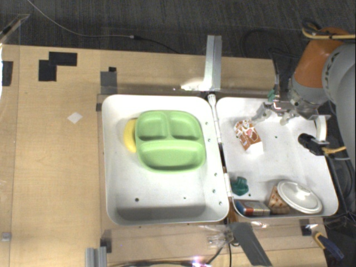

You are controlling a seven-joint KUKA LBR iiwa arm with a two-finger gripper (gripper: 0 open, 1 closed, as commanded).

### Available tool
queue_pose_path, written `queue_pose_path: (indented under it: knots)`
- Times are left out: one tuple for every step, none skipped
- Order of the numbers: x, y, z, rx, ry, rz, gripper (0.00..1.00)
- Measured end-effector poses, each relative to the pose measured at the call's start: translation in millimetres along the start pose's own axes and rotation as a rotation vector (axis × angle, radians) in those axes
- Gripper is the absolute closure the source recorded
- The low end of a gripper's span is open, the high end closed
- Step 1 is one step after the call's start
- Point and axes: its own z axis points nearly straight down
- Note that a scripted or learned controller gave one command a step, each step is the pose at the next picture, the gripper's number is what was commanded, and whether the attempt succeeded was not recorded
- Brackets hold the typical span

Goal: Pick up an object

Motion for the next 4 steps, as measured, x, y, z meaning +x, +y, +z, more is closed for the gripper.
queue_pose_path:
  knots:
    - [47,-2,7,-0.026,-0.012,-0.124,0.0]
    - [60,-39,-6,-0.021,-0.014,-0.362,0.0]
    - [124,-52,-73,0.0,0.002,-0.549,0.0]
    - [47,-103,-6,0.003,0.002,-0.674,0.0]
